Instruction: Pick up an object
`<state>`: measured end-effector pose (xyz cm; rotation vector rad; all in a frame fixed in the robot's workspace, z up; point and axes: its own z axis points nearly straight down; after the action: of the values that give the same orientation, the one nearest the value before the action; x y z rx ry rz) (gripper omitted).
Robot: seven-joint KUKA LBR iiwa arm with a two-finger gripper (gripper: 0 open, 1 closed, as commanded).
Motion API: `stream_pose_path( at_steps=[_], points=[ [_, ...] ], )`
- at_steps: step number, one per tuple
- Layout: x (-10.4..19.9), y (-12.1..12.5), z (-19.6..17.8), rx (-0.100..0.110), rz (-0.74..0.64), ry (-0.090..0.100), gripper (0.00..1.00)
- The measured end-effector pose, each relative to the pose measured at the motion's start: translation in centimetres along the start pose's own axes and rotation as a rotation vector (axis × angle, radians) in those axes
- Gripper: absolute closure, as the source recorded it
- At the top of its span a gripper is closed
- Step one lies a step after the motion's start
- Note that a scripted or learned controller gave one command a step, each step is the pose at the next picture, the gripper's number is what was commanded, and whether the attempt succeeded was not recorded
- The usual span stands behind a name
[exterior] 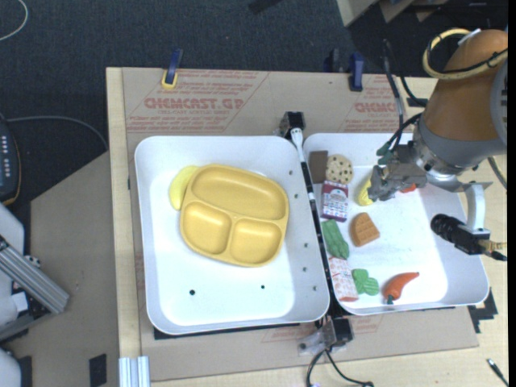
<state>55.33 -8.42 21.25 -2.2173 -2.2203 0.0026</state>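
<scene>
Yellow plastic peeks out just beneath the two-finger gripper (387, 185), a small rounded yellow toy piece (365, 192) lying near the upper middle of the right white bin (451, 293). The gripper sits directly over it, low in the bin; whether its jaws are spread or closed, and whether anything lies between them, cannot be told from this angle.

Most of that piece is hidden by the gripper. Judged as play food, it is probably light, hollow and stiff, with a smooth skin that could slip out of a shallow pinch; a hold across its narrow width, well down its sides, looks the safest.

Close around it lie a round chocolate-chip cookie toy (339, 168), a dark brown rectangular block (318, 166), a small red-and-white printed carton (334, 201), an orange bread-shaped wedge (364, 230), a green pickle-like piece (335, 239), a flat red-and-white packet (341, 279), a lumpy green plastic piece (365, 283) and a red chilli pepper toy (400, 284). The left white bin (161, 240) holds a yellow three-compartment plastic tray (234, 214).

The brown protective sheet on the bench (201, 99) carries red repeated lettering that reads roughly "CHEMCAST GP". Print on the carton and packet is too small to read.
</scene>
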Motion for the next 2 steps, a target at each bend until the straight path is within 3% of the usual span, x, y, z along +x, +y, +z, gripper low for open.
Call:
stream_pose_path(
  at_steps=[1,2],
  points=[
    [3.5,-2.9,-0.2,0.0,0.0,0.0,1.0],
    [2.6,-3.5,-1.5,-0.005,0.002,-0.001,1.0]
  ],
)
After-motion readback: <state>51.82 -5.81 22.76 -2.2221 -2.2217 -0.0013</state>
